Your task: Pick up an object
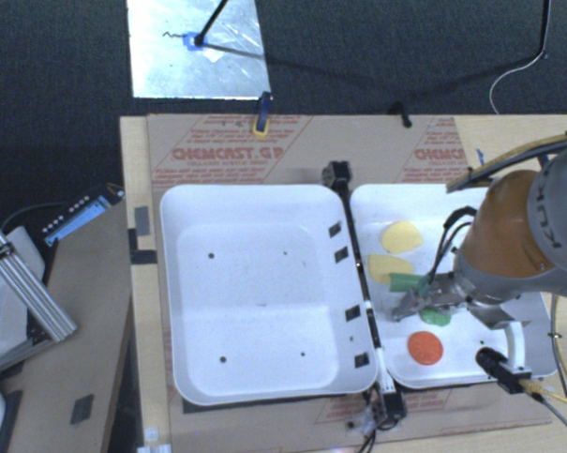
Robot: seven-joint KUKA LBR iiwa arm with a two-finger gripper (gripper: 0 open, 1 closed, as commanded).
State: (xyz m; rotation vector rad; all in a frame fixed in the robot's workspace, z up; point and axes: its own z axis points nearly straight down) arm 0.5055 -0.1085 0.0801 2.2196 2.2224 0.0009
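Note:
My gripper (411, 303) hangs low in the right bin (451, 197), near its middle left. Right at the fingertips lies a green object (410, 283), with another green piece (432, 316) showing under the gripper. I cannot tell whether anything sits between the fingers. Two yellow objects lie just beyond: a rounded one (401, 235) and a flatter one (389, 266). A red-orange round object (425, 348) rests in front of the gripper near the bin's front wall.
The left bin (258, 292) stands beside the right one, split from it by a ridge with black clips (346, 256). The arm's grey body and orange band (514, 234) cover the right bin's right part.

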